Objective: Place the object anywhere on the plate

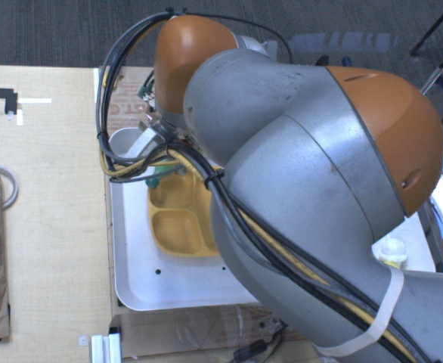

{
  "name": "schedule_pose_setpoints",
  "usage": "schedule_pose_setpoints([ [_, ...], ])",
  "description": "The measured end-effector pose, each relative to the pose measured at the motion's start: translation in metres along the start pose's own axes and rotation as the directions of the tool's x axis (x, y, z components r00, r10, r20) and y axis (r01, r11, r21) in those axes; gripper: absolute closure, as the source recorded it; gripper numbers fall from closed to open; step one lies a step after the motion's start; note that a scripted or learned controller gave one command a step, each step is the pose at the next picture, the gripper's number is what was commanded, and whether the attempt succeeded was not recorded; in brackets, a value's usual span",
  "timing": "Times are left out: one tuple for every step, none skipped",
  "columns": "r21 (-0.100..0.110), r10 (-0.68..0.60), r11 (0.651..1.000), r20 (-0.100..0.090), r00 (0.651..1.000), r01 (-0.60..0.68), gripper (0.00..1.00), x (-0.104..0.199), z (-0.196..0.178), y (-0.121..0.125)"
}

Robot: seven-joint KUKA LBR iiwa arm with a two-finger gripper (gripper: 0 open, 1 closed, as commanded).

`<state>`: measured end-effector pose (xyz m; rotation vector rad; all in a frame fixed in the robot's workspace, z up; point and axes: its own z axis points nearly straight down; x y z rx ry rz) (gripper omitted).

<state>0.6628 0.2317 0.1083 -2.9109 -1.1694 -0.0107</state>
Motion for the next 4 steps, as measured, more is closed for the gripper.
schedule_pose_setpoints([
  [-0.014, -0.233, 0.972, -0.007, 0.972, 0.233, 1.00, -0.011, -0.001, -0.007],
  [0.017, -0.593, 0.805, 0.012, 0.805, 0.593, 1.00, -0.005, 0.000, 0.001],
  [0.004, -0.387, 0.922, 0.013, 0.922, 0.387, 1.00, -0.077, -0.070, -0.024],
  [0.004, -0.387, 0.922, 0.013, 0.922, 0.387, 0.00, -0.077, -0.070, -0.024],
])
